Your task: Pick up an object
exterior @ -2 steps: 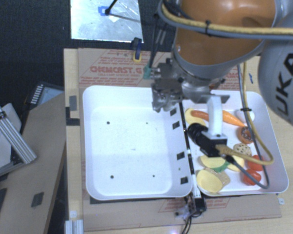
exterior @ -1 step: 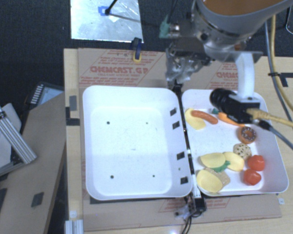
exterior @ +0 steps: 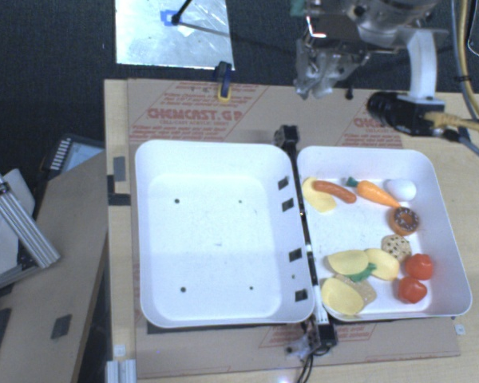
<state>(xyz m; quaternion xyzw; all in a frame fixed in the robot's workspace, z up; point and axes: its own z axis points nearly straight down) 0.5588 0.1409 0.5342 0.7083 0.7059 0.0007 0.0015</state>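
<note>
While the arm reaches in from upper right, the gripper (exterior: 315, 76) is seen high in the view, over the cardboard (exterior: 191, 110) behind the bins, well apart from every item; nothing is seen held in it, and whether it is wide or narrow cannot be told at this angle. All pickable items are found in the R bin (exterior: 439, 206). Along its far side, L to R: a yellow slice (exterior: 319, 201) w/ a sausage (exterior: 335, 190) lying partly over it, a carrot (exterior: 375, 192) w/ green end toward the sausage, then an egg (exterior: 400, 188) just beside the carrot tip. A donut (exterior: 404, 220) is seen below the egg, and a cookie (exterior: 396, 246) just below that. Near the front, two tomatoes (exterior: 415, 278) are set close together by the R wall, approx. touching. Yellow pieces (exterior: 366, 262) are clustered mid-front, w/ a small green bit (exterior: 359, 272) on them, and another yellow piece (exterior: 340, 295) is laid at the front L corner. The L bin (exterior: 156, 166) is placed right beside it, rims touching.
</note>
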